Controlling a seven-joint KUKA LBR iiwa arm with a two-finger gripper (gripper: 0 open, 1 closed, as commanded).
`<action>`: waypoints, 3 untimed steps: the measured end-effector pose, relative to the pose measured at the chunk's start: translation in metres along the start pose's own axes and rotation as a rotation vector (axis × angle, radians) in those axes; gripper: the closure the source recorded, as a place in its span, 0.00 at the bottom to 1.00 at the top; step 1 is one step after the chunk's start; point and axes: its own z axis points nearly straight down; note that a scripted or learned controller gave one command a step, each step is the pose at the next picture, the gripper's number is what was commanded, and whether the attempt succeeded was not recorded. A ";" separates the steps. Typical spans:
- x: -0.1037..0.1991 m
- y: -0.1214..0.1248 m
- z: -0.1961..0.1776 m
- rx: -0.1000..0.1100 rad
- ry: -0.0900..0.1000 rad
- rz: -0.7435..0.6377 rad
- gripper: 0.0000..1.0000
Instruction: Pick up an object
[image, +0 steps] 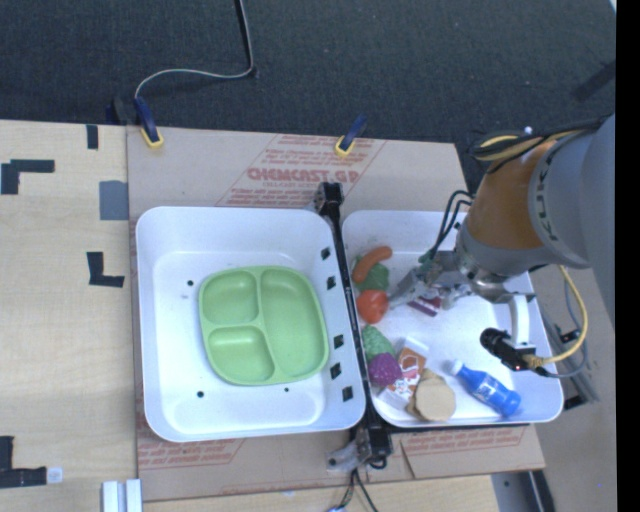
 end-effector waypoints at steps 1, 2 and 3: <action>-0.025 0.011 0.032 -0.002 0.004 -0.003 0.00; -0.026 0.011 0.022 -0.003 0.002 -0.002 1.00; -0.026 0.011 0.022 -0.003 0.001 -0.002 0.00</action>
